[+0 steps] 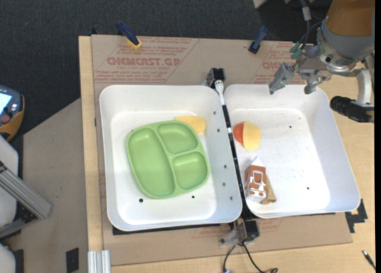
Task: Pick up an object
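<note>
Nothing had been lifted: the tool was held spread and unloaded above the right bin, its orange-yellow toy untouched.

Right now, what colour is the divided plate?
Light green, plain; the plate shows in the camera view.

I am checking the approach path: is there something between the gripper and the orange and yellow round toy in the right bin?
Nothing visible. The gripper hangs open above the right white bin's far edge; bare bin floor separates it from the orange and yellow round toy.
</note>
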Controlling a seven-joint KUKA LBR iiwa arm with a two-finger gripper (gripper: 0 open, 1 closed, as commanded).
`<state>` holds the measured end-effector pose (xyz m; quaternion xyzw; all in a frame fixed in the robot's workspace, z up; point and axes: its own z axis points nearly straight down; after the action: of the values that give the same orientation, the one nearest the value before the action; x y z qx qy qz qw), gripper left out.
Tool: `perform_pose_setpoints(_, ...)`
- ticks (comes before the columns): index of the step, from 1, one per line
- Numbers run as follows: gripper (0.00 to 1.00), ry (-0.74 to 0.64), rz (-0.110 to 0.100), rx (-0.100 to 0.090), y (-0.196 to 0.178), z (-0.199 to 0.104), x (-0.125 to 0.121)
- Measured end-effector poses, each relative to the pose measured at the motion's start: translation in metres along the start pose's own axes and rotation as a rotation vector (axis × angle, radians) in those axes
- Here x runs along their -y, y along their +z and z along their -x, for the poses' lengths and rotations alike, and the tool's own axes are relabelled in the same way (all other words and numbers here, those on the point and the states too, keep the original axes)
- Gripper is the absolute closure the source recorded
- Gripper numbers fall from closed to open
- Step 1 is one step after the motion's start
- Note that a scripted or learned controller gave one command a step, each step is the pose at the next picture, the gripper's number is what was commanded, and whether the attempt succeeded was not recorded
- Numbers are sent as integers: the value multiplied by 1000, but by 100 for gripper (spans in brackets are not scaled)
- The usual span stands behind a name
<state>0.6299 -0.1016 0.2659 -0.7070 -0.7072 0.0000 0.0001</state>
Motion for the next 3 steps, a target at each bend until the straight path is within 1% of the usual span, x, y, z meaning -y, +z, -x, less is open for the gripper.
perform_pose_setpoints(1, 0, 4, -3, -1, 187, 9, 8)
perform_pose_setpoints(2, 0, -2, 5, 2, 181, 5, -30)
perform_pose_setpoints(3, 0, 2, -6, -2, 181, -6, 25)
